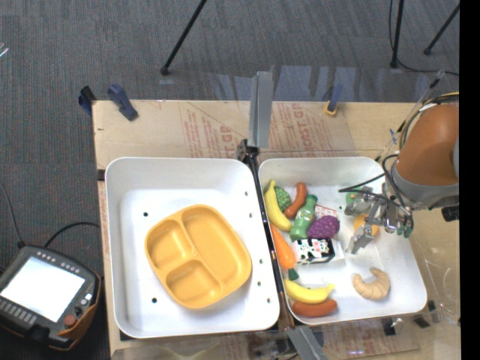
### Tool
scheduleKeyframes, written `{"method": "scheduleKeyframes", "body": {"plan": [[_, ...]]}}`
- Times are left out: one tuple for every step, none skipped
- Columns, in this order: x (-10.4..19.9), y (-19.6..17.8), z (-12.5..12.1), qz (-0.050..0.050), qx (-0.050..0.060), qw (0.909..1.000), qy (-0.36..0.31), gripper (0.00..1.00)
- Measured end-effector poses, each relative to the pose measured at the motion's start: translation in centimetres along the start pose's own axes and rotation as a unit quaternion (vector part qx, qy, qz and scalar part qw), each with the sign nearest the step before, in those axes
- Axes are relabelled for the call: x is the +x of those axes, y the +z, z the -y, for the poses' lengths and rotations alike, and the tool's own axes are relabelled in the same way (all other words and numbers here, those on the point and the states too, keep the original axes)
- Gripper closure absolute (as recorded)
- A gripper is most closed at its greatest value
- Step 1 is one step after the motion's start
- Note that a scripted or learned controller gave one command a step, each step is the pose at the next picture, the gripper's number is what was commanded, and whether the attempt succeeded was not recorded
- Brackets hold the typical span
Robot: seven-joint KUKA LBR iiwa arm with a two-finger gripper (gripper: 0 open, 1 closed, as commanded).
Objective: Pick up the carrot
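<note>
Carrot (283, 247) lay in the right bin (405, 283), against its left wall, between two bananas. Dark grey carpet (90, 43) surrounded the cardboard-topped table (187, 126), with stand legs (187, 28) crossing it and a tablet (41, 291) at lower left. The left bin (124, 201) held a yellow divided plate (197, 255). The tool (366, 227) hung spread over the right bin, pinching nothing, above a croissant (373, 283).

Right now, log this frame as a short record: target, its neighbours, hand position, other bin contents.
target: carrot, lying along right bin's left wall
neighbours: milk carton beside it, banana below
hand: hand over right bin's right part, apart from the carrot
left bin: yellow divided plate
progress: carrot not yet picked up
</note>
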State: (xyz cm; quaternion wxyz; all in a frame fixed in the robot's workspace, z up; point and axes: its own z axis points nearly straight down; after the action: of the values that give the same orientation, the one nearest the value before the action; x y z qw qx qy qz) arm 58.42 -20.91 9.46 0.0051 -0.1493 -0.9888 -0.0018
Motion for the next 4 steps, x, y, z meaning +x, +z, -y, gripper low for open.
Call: {"method": "scheduleKeyframes", "body": {"plan": [[-1.4, 0.7, -1.9, 0.007, 0.000, 0.9999, -0.010, 0.00], [-1.8, 0.5, -2.4, 0.009, 0.001, 0.9988, -0.049, 0.00], [-1.0, 0.6, -1.6, 0.006, 0.001, 0.9975, -0.070, 0.00], [-2.4, 0.6, -2.9, 0.007, 0.001, 0.9960, -0.089, 0.00]]}}
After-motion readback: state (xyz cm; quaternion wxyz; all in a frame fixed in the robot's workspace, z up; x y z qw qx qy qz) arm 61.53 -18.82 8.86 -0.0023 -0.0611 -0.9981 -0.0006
